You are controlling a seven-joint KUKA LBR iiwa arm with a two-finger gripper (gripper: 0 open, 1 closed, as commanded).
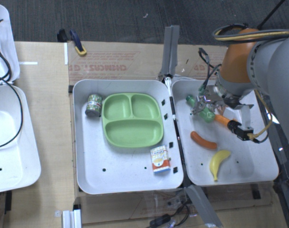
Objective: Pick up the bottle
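We've got the claw right down over the green bottle in the right bin, near its back-left corner. Open or closed, we cannot tell; we'd square on the body, clear of the carrot.

1. A pale wooden bench fills most of the view, seen from above at a slant.
2. A sheet of brown cardboard with red lettering lies flat on the bench, under the far side of the bins.
3. Beyond the bench, along the top, runs a dark grey carpeted floor.
4. A white moulded surface sits at the left edge, with black cables looping over it.
5. The light is even, with soft shadows.
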